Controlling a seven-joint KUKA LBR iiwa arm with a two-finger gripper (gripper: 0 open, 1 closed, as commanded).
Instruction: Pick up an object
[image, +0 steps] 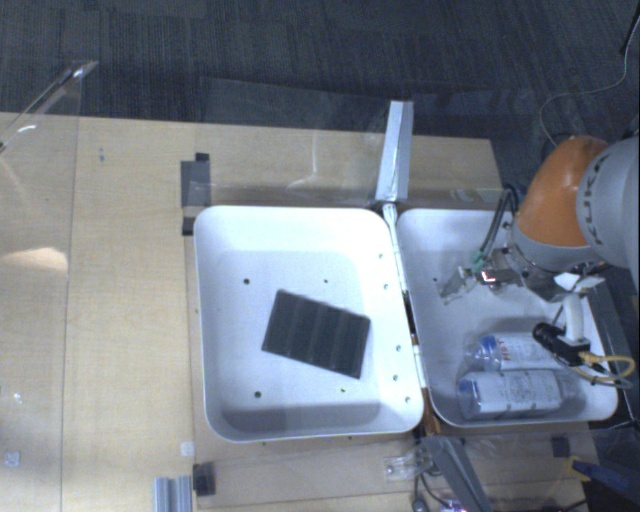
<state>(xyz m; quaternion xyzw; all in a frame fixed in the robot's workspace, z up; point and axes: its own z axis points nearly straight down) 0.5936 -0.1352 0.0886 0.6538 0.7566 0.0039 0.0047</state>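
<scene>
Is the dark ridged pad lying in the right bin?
No, the dark ridged pad lies flat in the left bin.

Even, soft light; glare whitens bins (300, 225), perhaps slightly blurred.

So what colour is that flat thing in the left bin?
Dark grey, almost black, with faint stripes, seen in the camera view.

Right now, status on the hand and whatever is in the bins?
Hand low over right bin, nothing seen in it. Two plastic bottles at that bin's near end. Dark ridged pad flat in left bin.
</scene>
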